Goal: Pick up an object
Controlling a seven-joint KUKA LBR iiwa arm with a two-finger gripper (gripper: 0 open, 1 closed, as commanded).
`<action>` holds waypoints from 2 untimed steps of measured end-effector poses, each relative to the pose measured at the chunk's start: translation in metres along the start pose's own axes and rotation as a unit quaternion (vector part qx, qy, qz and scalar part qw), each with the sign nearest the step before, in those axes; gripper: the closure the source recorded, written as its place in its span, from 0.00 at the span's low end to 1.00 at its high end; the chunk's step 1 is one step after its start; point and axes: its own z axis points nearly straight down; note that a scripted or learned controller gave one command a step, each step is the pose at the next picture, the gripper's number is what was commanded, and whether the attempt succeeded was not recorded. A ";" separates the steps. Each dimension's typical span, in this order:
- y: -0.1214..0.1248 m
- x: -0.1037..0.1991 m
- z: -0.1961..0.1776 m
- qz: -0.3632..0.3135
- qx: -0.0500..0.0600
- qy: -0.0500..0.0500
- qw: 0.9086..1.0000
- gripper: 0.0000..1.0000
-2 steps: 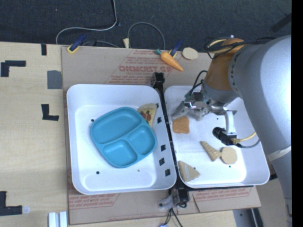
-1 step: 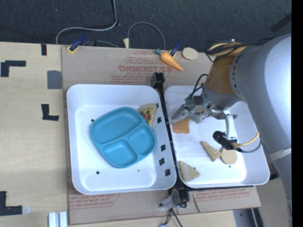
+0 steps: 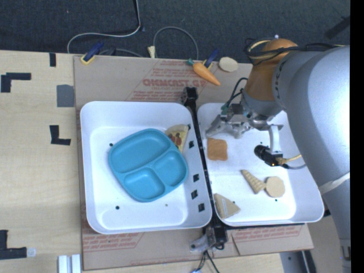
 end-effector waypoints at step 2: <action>-0.034 0.001 -0.001 0.000 -0.001 0.000 1.000 0.00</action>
